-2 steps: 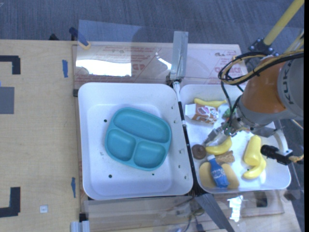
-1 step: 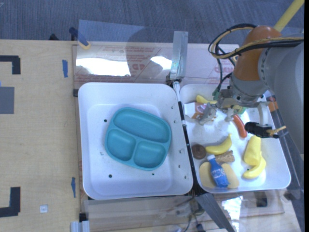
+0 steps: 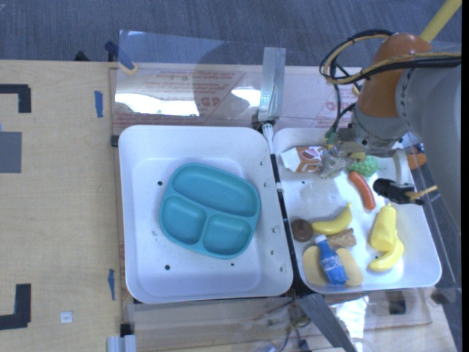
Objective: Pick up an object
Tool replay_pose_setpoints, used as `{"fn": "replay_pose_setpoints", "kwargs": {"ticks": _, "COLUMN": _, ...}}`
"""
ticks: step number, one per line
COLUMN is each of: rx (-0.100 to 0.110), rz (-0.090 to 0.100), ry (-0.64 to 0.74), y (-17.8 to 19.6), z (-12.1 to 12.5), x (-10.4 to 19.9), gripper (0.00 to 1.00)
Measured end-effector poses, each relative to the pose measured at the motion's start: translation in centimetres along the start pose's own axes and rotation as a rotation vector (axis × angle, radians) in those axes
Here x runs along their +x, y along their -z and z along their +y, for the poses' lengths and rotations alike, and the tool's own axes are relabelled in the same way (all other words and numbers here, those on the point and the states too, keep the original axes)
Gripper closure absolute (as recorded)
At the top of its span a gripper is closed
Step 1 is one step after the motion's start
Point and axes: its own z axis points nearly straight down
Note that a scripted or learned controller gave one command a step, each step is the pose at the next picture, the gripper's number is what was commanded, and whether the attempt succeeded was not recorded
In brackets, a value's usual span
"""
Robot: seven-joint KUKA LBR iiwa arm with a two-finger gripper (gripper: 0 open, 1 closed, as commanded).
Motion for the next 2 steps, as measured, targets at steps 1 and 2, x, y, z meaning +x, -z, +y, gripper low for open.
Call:
{"fn": "replay_pose_setpoints", "kwargs": {"ticks": 1, "rx": -0.002, "rz": 0.0, "ry": 0.001, "y": 0.05, "z": 0.08, "x": 0.08, "gripper": 0.0}}
{"fn": "replay_pose_setpoints", "kwargs": {"ticks": 2, "rx": -0.002, "rz": 0.0, "ry": 0.001, "y": 0.05, "z": 0.08, "x": 0.08, "gripper": 0.0}}
